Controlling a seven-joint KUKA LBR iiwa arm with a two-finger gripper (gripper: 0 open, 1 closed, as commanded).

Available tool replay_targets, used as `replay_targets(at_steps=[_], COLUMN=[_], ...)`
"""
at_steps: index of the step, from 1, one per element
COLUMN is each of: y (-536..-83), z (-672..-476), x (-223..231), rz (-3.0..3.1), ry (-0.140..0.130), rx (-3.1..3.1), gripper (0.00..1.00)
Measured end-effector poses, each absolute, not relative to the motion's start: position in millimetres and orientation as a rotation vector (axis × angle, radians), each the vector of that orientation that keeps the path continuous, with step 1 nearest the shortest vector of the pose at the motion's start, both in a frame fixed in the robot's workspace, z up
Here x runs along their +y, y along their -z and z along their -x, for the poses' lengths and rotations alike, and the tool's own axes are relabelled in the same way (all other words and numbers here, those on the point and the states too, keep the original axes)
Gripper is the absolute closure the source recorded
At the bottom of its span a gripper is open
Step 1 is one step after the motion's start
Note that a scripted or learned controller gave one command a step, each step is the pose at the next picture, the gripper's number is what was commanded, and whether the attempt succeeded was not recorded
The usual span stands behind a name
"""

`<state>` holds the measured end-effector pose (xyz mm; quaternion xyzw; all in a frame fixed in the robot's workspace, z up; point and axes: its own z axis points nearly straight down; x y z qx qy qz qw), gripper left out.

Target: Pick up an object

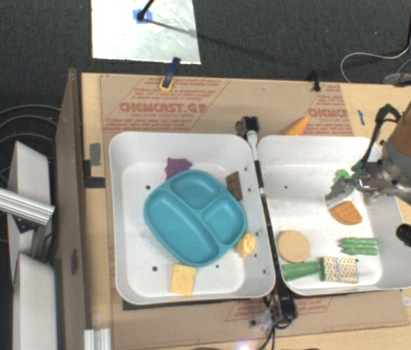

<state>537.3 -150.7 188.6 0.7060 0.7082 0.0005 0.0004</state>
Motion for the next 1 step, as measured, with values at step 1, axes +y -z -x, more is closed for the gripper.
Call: replay_targets(at_steps=[1], y=[-92.0], z=[-517.2], x=[-194.3], rz=[-2.227], ry=[0.005], rx=[2.221], gripper=[0.00])
